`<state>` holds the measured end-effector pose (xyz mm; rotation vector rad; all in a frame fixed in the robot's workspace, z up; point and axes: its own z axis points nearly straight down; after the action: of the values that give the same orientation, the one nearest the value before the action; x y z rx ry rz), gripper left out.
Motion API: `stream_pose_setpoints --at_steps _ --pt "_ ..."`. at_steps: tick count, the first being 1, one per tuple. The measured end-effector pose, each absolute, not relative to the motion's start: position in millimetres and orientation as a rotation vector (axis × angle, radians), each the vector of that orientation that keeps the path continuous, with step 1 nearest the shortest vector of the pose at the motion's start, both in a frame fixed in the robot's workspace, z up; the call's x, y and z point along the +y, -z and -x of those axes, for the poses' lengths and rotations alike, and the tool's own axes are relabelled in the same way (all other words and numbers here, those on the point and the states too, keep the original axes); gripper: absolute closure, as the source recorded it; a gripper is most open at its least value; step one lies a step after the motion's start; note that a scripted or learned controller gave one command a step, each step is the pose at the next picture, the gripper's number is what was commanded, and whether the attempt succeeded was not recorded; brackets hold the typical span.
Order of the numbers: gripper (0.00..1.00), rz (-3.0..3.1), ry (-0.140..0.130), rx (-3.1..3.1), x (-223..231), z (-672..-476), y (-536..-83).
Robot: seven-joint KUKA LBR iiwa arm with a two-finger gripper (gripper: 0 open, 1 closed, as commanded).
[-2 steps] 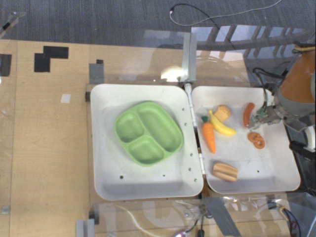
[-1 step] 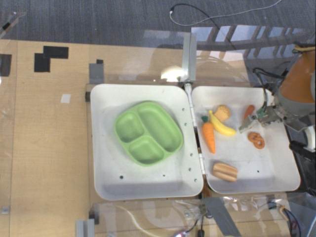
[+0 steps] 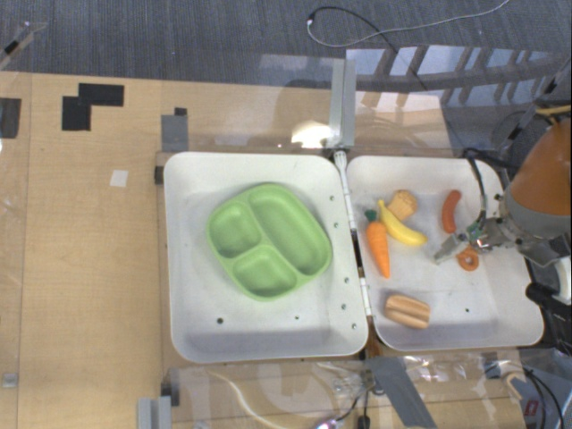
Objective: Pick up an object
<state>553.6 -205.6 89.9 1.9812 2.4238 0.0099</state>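
Observation:
The right bin (image 3: 500, 329) holds an orange carrot (image 3: 380, 248), a yellow banana (image 3: 401, 227), a tan roll (image 3: 404, 203), a red sausage (image 3: 450, 210), a hot dog bun (image 3: 407, 310) and a small orange ring-shaped piece (image 3: 467, 259). My gripper (image 3: 456, 245) hangs low over the right half of this bin, just below the sausage. It is open, and one grey finger (image 3: 444, 254) points down-left. The orange piece lies just right of that finger, and I see nothing held between the fingers.
The left bin (image 3: 192, 329) carries a green three-compartment plate (image 3: 268, 239). A raised divider (image 3: 353, 248) separates the two bins. The arm's orange band (image 3: 545, 181) and cables crowd the right bin's right side. Open bin floor lies between the bun and the gripper.

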Motion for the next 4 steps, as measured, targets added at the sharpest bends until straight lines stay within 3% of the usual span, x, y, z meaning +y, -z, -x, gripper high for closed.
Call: stream_pose_setpoints --at_steps 1,2,3,4 --pt "1.00 -1.977 -0.015 2.421 -205 -556.1 -102" --pt "1.00 -2.042 -0.006 2.378 -153 -569.9 -201" --pt "1.00 -1.922 -0.002 2.479 -206 -580.0 -158" --pt "1.00 -2.202 -0.005 2.234 -137 -584.3 -212"
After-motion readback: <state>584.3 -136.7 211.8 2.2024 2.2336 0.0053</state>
